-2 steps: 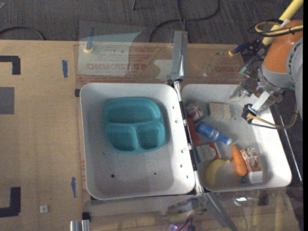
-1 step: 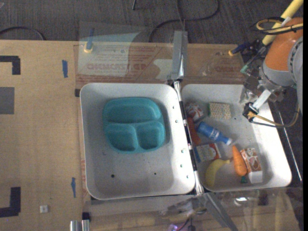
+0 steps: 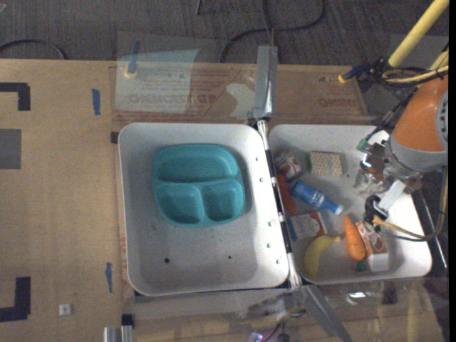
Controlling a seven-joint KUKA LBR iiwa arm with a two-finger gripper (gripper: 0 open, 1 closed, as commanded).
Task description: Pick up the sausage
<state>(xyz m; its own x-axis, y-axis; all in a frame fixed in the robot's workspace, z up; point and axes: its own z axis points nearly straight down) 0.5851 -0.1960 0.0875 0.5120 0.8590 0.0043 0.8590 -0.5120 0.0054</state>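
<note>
A long reddish-brown sausage [image 3: 285, 195] lies along the left wall of the right bin [image 3: 417, 262], partly tucked between a red-and-white can [image 3: 288, 165] and a blue bottle [image 3: 317, 198]. My gripper [image 3: 368, 175] hangs over the right part of that bin, under the grey wrist with its orange band. It is well to the right of the sausage, with the blue bottle between them. Nothing shows in its grip.
The right bin also holds a speckled beige box [image 3: 326, 164], a small carton [image 3: 307, 225], a banana [image 3: 318, 253], a carrot [image 3: 354, 239] and a red-and-white packet [image 3: 375, 246]. In the left bin [image 3: 135, 191] sits a teal divided tray [image 3: 199, 184].
</note>
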